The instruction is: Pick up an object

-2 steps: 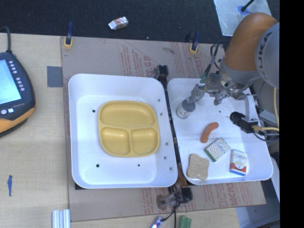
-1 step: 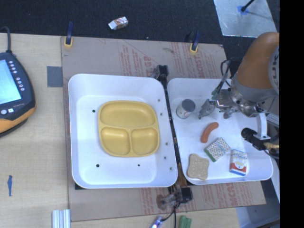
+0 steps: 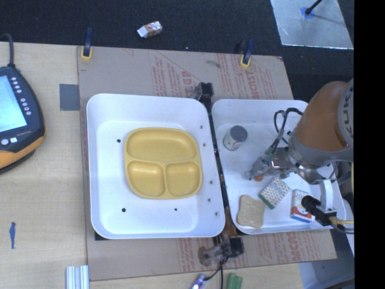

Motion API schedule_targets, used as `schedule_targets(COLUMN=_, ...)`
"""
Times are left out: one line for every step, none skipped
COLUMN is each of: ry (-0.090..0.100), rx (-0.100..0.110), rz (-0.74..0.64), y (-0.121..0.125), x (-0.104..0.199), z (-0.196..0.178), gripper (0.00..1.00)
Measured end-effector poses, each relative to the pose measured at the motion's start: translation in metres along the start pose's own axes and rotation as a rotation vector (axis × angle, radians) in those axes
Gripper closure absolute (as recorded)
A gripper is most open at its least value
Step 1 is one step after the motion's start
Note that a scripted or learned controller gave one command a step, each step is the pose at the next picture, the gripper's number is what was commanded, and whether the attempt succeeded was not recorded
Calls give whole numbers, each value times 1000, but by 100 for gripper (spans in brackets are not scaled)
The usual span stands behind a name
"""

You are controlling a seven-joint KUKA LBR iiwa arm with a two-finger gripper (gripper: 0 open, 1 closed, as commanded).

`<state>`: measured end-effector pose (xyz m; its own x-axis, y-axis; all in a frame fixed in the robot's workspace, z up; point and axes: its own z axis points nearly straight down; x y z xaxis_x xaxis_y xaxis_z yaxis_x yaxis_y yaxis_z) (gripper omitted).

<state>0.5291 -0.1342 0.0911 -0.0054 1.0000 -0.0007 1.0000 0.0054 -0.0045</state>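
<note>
Crowded right bin, roomier left bin

The yellow three-compartment plastic tray (image 3: 162,162) fills the left white bin's (image 3: 102,221) centre, leaving bare margins around it. In the right white bin (image 3: 252,110), the grey cylindrical cup (image 3: 234,138), tan sponge (image 3: 251,212) and speckled green-white packet (image 3: 274,192) crowd the floor beside the arm (image 3: 322,128).

Red printed lettering is running in diagonal strips across the brown cardboard sheet (image 3: 150,71) lying under my two bins, but I am finding it too small and blurred to read. The small carton (image 3: 301,206) near the right bin's near edge is showing coloured print, equally unreadable.
</note>
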Motion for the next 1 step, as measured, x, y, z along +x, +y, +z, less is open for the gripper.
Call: schedule_targets(ry=-1, rx=-4, rz=-1, y=8, x=24, z=-1, gripper=0)
